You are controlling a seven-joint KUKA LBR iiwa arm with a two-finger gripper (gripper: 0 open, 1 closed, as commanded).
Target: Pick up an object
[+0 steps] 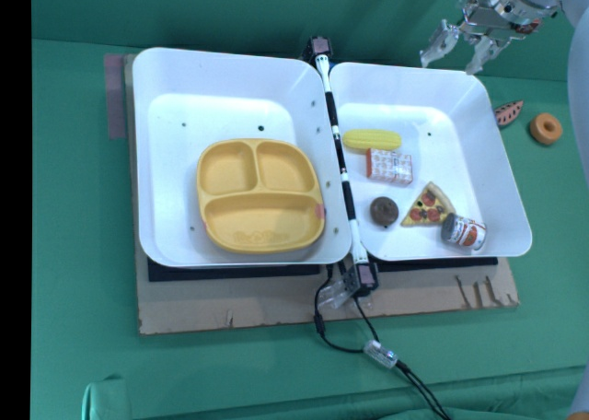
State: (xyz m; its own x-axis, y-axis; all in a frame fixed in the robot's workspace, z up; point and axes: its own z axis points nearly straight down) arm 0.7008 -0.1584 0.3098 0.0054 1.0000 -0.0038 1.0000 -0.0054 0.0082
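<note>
- Camera view: the hand [457, 50] hangs above the far right corner of the right bin [502, 179], its fingers spread apart with nothing between them; one orange band shows on the arm above it.
- Taking the right bin as landmark, five small things lie inside it, none touching the hand.
- One yellow corn cob [373, 140] lies toward the bin's far left part.
- One red-and-white packet [389, 166] sits just nearer than the corn; its print is too small to read.
- One dark brown doughnut [384, 211] rests near the bin's left wall.
- One pizza slice [429, 205] lies just right of that doughnut.
- One can [463, 232] lies on its side in the near right corner, with a red-and-white label that cannot be read.
- Outside the right bin, on the green surface [83, 179] past its right rim, lie one watermelon slice [508, 113] and one orange doughnut [546, 128].
- Touching the right bin's left rim stands the left bin [166, 96], making two bins in all.
- In the left bin rests one yellow divided plate [260, 195] with three compartments.
- One black cable [391, 360] trails from the bins' near junction across the surface.
</note>
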